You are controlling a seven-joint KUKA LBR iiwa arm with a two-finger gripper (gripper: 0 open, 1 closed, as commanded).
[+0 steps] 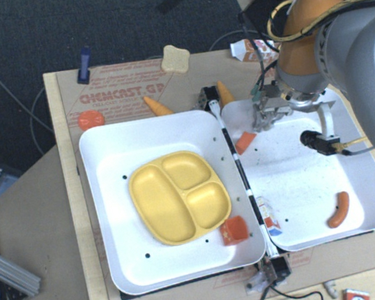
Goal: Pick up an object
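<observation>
- My end effector (265, 118) hangs low over the far left corner of the right bin (368, 219), just inside its rim.
- I cannot tell how it is set; from this angle its tip is a small grey blur.
- An orange wedge (246, 143) lies on the right bin's floor by its left wall, just beside and slightly nearer than my end effector. Whether we touch, I cannot tell.
- A sausage (338, 209) lies near the right bin's near right corner, well apart from me.
- A small packet (267, 214) with red and blue print sits on the right bin's left rim, toward the near end.
- A black part (317, 141) of my own rig juts over the middle of the right bin.
- Left of the right bin, touching it along one edge, stands the left bin (120, 262). It holds a yellow divided plate (179, 196) and a red block (234, 230) just beside the plate's near right corner.
- Beyond the bins, on the counter (82, 198), lie a carrot (157, 106), a slice of bread (175, 59), a blue peg (84, 65) and an orange disc (89, 119).
</observation>
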